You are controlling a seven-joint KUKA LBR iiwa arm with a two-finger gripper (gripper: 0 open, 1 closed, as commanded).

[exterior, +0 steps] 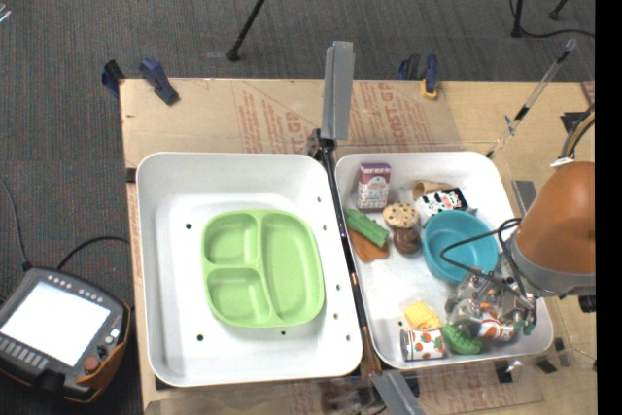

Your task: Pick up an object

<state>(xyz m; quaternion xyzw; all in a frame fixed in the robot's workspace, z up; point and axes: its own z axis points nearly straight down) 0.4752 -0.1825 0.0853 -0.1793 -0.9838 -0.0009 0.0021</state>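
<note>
Objects of moulded plastic clutter the right bin [486, 165]; gripper [491, 301] state unclear, cannot tell.

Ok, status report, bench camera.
Gripper low over right bin's near corner. Nothing seen held. Green toy, blue bowl crowd it. Green tray alone in left bin.

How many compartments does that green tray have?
3. The green tray in the left bin has two smaller compartments stacked on its left side, upper and lower, and one long compartment running down its right side.
</note>
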